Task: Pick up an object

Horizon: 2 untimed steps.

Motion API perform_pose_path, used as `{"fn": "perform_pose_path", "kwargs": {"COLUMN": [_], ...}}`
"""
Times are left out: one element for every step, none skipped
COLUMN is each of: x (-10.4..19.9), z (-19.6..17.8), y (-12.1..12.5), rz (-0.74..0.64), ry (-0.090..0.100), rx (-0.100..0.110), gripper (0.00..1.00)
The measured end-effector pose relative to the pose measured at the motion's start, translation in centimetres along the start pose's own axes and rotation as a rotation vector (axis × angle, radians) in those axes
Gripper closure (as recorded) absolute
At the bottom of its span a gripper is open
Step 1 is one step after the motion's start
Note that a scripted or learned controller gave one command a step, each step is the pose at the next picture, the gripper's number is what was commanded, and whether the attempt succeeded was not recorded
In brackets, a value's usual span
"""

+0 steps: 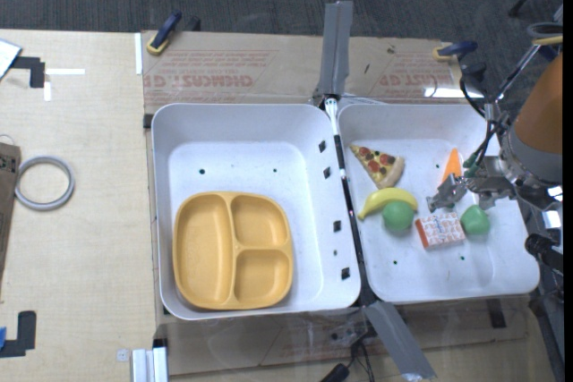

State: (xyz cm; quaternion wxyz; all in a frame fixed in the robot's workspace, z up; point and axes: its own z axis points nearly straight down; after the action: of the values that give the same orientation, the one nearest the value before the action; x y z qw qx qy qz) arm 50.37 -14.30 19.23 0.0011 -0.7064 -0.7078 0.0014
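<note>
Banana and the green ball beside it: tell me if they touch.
Touching. The camera view shows the banana curving over the top of the green ball in the right bin, with no white floor between them.

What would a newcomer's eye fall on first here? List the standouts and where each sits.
First, the big yellow divided plate filling the front of the left bin. Next, the bright cluster in the right bin: a pizza slice at the back, a banana beside a green ball, and a small patterned box. The gripper hangs just above that box, reaching in from the right.
</note>
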Motion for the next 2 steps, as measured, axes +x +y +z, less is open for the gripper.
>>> {"fn": "perform_pose_path", "kwargs": {"x": [2.0, 3.6], "z": [7.9, 10.1], "y": [3.0, 1.7], "rz": [-0.024, -0.176], "ry": [-0.002, 0.0], "rx": [-0.025, -0.002], "gripper": [0.0, 0.0]}}
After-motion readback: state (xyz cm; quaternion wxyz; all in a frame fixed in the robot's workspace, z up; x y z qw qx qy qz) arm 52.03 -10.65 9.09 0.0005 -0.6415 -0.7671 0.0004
